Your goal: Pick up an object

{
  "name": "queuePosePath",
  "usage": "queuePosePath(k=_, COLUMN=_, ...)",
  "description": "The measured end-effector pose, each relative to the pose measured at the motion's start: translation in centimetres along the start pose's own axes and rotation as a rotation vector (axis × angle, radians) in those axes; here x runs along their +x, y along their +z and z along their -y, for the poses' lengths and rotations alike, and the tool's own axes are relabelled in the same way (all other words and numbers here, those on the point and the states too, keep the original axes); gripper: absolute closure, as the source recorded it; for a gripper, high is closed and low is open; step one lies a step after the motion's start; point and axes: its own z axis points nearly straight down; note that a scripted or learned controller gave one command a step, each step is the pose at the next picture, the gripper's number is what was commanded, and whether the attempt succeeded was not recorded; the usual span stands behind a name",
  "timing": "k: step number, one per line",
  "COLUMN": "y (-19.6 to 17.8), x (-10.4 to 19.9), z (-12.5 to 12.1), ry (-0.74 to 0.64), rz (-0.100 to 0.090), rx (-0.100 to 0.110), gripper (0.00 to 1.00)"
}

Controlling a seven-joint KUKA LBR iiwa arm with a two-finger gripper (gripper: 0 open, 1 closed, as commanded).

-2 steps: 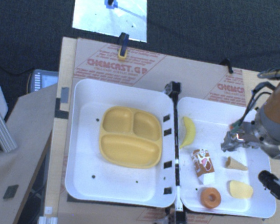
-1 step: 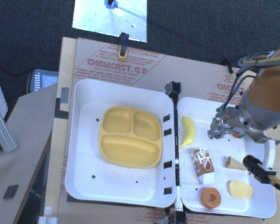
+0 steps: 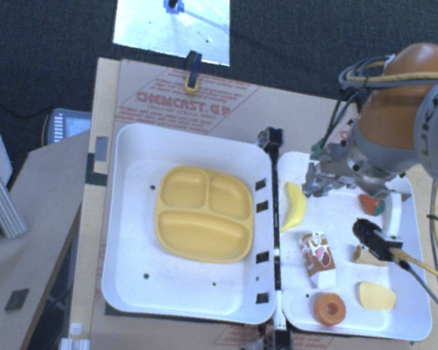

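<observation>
banana (image 3: 295, 206) lies in the right bin (image 3: 412, 323), near its left wall, just below the gripper (image 3: 319, 181) (whether that is open or shut cannot be told from here). below the banana sit a brown packet (image 3: 317, 253) and an orange ring (image 3: 330, 308). the left bin (image 3: 116, 277) holds a yellow divided tray (image 3: 204, 212).

tray (image 3: 202, 223) in left bin (image 3: 127, 222) | banana (image 3: 295, 206) in right bin (image 3: 409, 318)

Red print "CHEMCAST GP" on brown cardboard sheet (image 3: 185, 102) behind bins; smaller lines unreadable.
</observation>
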Motion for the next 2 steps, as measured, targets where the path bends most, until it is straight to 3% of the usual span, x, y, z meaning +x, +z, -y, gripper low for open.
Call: queuePosePath(k=2, y=0.5, x=9.5, z=-3.5, ry=0.001, rz=0.000, rx=0.003, gripper=1.00)
